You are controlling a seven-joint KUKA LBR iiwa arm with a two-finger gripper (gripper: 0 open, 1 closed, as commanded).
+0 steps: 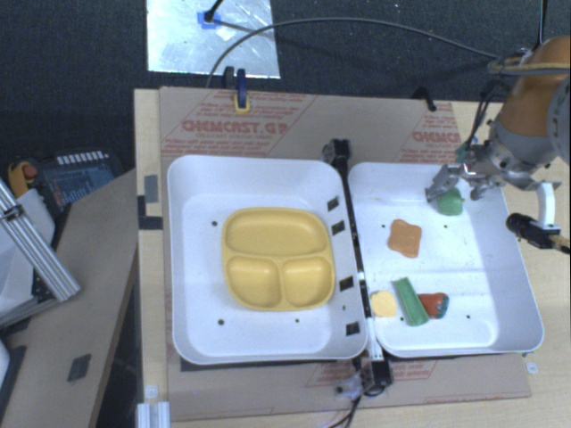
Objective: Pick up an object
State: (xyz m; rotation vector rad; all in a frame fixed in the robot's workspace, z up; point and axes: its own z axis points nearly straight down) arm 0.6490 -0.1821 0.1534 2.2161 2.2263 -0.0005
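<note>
The surface (294,119) is a brown board printed with red lettering, carrying two shallow white bins side by side. The left bin (192,239) holds a yellow divided tray (277,257) with three compartments, sitting flat near the middle of the bin. The right bin (500,283) holds the small objects. The arm (535,105), grey with an orange section, comes in from the right and hangs over the far right corner of the right bin.

The pincer (457,184) sits low over the far part of the right bin, right at a small green object (450,203) that lies against the bin floor there. The green object appears directly under and touching the pincer tips, but I cannot tell whether the pincer is released or clenched, nor whether it grips the object.

An orange piece (405,238) lies just nearer than the green object, apart from it, toward the bin's middle. Along the near side lie a green stick (410,301) set at a slant, a red and orange object (434,304) touching its right side, and a pale yellow round piece (384,304) just beside its left end
</note>
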